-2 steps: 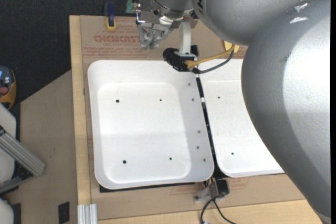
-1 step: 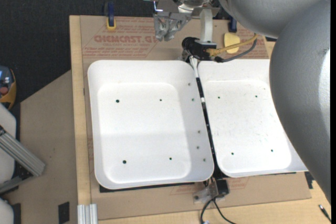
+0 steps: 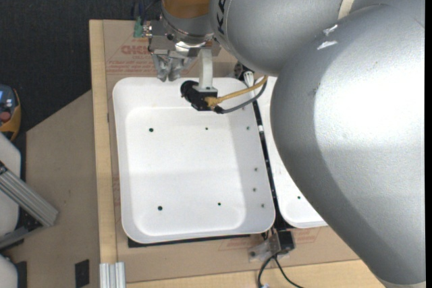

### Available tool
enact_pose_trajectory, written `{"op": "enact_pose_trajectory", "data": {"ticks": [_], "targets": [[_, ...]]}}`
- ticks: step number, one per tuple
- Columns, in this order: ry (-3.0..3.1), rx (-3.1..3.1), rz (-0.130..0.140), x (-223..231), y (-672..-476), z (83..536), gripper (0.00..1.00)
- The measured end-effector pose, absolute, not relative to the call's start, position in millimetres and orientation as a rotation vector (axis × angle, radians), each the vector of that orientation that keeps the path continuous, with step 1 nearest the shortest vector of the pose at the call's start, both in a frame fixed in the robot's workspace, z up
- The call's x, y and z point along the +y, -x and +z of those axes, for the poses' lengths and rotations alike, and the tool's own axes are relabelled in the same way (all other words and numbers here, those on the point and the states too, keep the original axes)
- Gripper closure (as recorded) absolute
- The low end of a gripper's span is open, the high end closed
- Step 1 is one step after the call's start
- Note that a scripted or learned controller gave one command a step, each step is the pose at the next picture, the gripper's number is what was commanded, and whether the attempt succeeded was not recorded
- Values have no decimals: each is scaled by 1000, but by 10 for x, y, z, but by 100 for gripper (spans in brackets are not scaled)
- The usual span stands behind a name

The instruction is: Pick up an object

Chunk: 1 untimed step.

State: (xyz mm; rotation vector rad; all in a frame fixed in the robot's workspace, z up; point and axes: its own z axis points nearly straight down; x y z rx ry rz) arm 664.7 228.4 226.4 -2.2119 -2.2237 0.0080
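Observation:
My gripper (image 3: pixel 167 69) hangs over the far rim of the left white bin (image 3: pixel 128 165), close to its back left corner. It points down from the orange band of the wrist. Nothing to pick up shows on the left bin's floor, which bears just a few small dark dots. The big grey arm reaches in from the right and hides most of the right bin (image 3: pixel 297 209).
The two bins stand side by side on a brown board (image 3: pixel 101 111). A dark carpet lies beyond the board at the far left. A small black connector with a cable (image 3: pixel 280 243) sits at the board's front edge between the bins.

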Motion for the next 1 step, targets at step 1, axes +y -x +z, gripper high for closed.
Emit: {"op": "enact_pose_trajectory", "data": {"ticks": [1], "targets": [[2235,-2216,-4,1333,-6678,2802,100]]}}
